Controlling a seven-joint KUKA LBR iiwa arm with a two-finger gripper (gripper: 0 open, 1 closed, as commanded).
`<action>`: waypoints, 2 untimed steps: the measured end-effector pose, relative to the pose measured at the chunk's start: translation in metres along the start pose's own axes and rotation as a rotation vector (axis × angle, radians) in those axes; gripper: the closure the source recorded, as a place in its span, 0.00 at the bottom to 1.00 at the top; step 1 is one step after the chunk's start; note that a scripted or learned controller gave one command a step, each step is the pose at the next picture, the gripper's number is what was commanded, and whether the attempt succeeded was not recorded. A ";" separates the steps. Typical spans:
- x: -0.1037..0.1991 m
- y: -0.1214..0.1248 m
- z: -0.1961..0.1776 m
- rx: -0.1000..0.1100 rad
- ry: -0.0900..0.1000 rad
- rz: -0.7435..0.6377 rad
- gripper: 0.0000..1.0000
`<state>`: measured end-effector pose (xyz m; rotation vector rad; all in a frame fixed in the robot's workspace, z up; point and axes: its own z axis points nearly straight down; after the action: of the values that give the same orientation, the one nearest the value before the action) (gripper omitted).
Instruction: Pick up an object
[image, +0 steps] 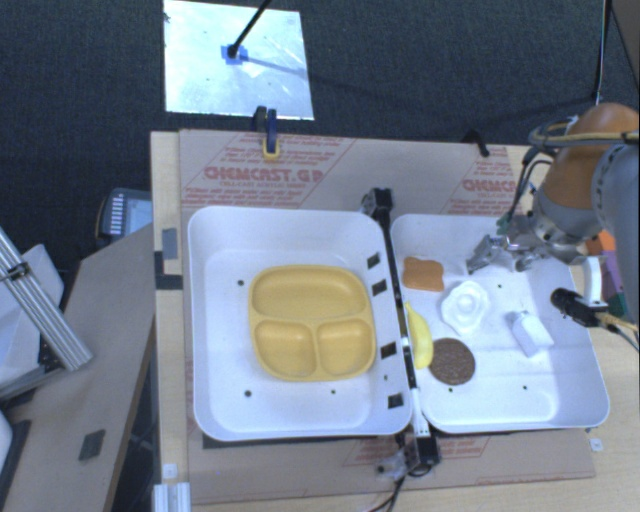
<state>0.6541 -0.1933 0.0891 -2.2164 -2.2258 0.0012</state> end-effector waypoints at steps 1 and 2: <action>0.000 0.002 -0.015 -0.008 -0.002 -0.002 1.00; -0.011 0.003 -0.069 -0.007 -0.002 0.003 1.00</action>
<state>0.6568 -0.2040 0.1585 -2.2238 -2.2271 -0.0043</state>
